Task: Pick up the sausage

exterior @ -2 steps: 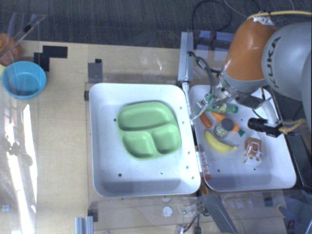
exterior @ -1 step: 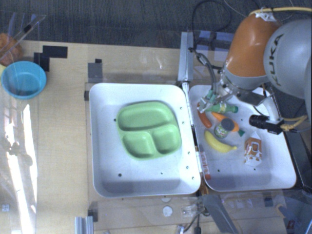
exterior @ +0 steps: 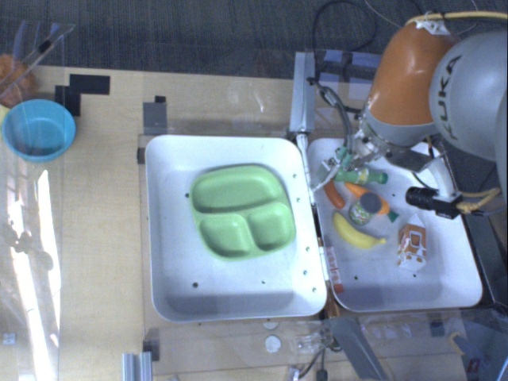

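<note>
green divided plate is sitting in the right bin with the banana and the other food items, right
Not quite. The camera view shows the green divided plate alone in the left bin. The banana and the other food items lie in the right bin, below the gripper.

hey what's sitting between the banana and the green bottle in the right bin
In the camera view, a round tin lying on an orange carrot sits between the banana and the green bottle.

Two white bins (exterior: 230,304); one green tray (exterior: 242,211); one banana (exterior: 357,234); one blue bowl (exterior: 38,128)
</note>
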